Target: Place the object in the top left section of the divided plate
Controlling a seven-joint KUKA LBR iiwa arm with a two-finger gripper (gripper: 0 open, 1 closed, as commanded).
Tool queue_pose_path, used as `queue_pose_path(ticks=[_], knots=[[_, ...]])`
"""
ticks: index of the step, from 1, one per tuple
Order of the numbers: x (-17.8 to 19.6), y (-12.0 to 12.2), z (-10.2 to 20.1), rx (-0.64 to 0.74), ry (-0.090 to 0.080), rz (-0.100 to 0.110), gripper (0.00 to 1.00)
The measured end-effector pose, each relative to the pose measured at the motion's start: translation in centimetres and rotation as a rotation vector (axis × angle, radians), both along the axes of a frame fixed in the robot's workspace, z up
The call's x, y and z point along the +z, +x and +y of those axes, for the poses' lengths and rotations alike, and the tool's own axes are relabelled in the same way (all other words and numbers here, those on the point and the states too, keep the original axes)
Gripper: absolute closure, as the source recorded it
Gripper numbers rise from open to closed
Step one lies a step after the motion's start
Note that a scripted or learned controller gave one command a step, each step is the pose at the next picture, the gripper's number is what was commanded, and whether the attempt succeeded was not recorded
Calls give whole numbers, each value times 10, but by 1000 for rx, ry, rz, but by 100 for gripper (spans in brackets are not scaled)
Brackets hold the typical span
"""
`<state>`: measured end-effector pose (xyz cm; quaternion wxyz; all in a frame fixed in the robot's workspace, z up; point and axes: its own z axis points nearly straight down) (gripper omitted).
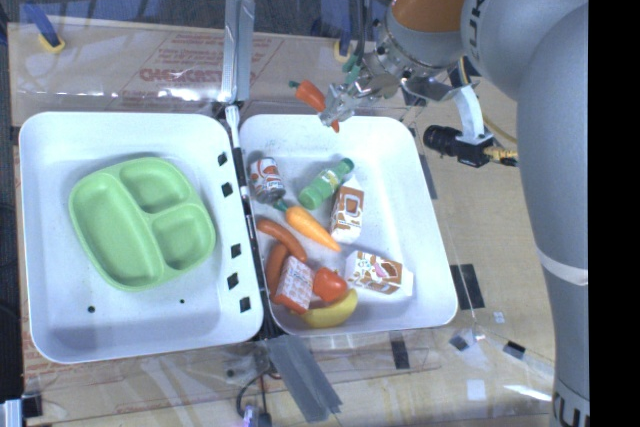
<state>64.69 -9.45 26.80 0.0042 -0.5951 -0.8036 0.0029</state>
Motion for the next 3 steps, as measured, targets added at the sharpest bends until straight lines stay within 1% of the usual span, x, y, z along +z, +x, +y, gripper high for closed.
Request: queue_pose_path(ticks=[1,2,3], knots=[[-81,9,60,22,-1,1,100],[-81,5,126,-48,-2,1,100],[-81,1,169,-69,-3,2,100]])
